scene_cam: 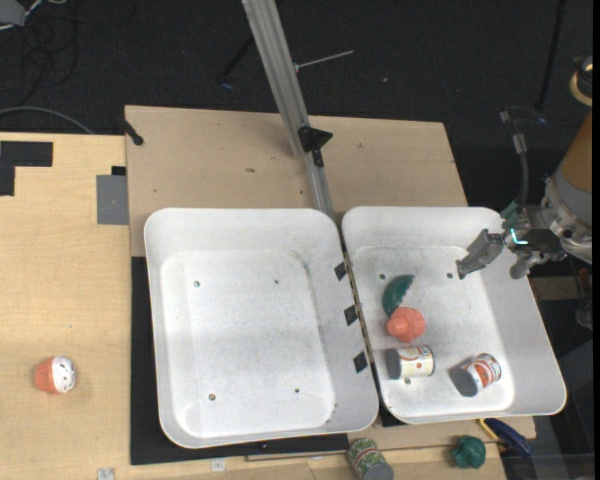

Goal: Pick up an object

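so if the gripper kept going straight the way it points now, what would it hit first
Probably the bare floor of the right bin. The gripper points left and downward; the green object lies farther along, though depth is unclear.

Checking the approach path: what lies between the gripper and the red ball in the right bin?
In the camera view, bare white bin floor separates the gripper from the red ball. The green object lies just above the ball, left of that line.
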`<state>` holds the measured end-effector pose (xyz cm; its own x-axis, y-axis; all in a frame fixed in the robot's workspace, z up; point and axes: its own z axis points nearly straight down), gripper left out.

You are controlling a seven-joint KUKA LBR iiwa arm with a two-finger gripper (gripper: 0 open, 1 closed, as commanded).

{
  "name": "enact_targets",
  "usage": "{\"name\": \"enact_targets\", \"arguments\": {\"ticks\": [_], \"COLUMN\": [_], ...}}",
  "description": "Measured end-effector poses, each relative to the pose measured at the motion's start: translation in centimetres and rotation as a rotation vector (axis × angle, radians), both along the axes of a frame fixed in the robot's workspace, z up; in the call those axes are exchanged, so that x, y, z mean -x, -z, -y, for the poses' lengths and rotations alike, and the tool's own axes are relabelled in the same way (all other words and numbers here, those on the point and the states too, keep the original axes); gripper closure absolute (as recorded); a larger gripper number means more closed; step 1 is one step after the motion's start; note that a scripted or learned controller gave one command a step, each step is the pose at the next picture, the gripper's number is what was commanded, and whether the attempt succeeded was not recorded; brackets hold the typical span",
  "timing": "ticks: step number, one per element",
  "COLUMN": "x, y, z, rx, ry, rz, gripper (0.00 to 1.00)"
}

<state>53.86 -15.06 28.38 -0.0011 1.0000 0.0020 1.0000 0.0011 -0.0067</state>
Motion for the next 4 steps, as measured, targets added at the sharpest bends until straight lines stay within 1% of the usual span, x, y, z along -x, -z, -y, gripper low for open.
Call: {"name": "enact_targets", "arguments": {"ticks": [1,2,3,4], "x": [0.0,0.2,1.1,0.6], "y": [-0.2,4.2,9.1,13.6], "z": [0.1,-0.3,-0.9,-1.2], "rx": [0.001,0.0,0.0,0.0], "ry": [0.003,0.001,0.001,0.003], "rz": [0.004,0.0,-0.001,-0.001], "gripper": [0.0,0.0,0.0,0.0]}}
